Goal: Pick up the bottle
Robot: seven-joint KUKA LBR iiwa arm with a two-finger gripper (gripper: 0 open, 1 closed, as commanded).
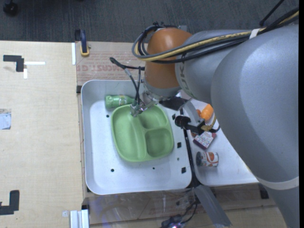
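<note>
A green bottle (118,100) lies on its side in the left bin (97,146), at the back, touching the far rim of a green divided tray (142,134). My gripper (138,109) hangs below the orange wrist band, its tip over the tray's back rim just right of the bottle's end. Nothing is visibly held in it. The arm hides the back right corner of the bin.
The right bin (228,172) holds an orange object (207,112), a small printed box (205,139) and a can (208,159) on its side. Bare white floor lies in front and left of the tray. A wooden board (38,127) flanks the bins on the left.
</note>
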